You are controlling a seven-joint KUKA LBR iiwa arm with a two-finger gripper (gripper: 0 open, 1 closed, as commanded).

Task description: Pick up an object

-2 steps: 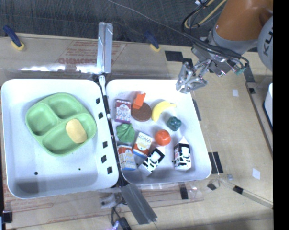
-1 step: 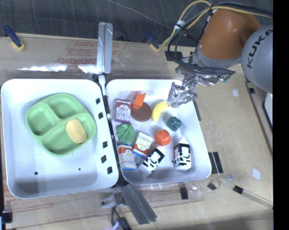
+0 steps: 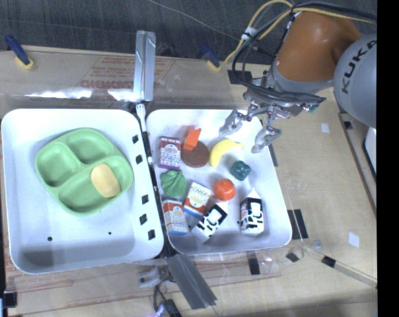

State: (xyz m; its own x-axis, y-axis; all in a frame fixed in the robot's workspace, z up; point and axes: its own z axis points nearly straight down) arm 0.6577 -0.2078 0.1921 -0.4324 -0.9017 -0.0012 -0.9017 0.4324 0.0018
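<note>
The end effector (image 3: 251,132) hangs over the upper right corner of the right bin (image 3: 284,226). Its two metal fingers (image 3: 266,137) are spread apart, one on each side of the top of the yellow lemon (image 3: 223,153), and nothing is held between them. I cannot tell if the fingers touch the lemon or stay a little above it. The grey arm (image 3: 362,71) with its orange band (image 3: 310,45) comes in from the right, and yellow and black cables (image 3: 262,18) run along it.

The things to pick lie together in the right bin. A small red carton (image 3: 170,152) stands near the upper left, with an orange block (image 3: 191,138) just beside it. A brown round cookie (image 3: 195,155) lies between the orange block and the lemon, touching the lemon's left side. Below the lemon there is a small dark teal object (image 3: 240,170), and near it an orange ball (image 3: 224,190). A green soft piece (image 3: 174,183) lies on the left side of this bin. At the bottom are a colourful box (image 3: 197,198), a small can (image 3: 175,217), a black and white carton (image 3: 213,218) lying tilted, and one more black and white carton (image 3: 252,215) upright near the right wall.

The left bin (image 3: 14,243) holds a green divided plate (image 3: 80,160), and a yellow oval piece (image 3: 106,179) rests in its lower right compartment. Both bins stand on the light wooden desk (image 3: 318,177).
</note>
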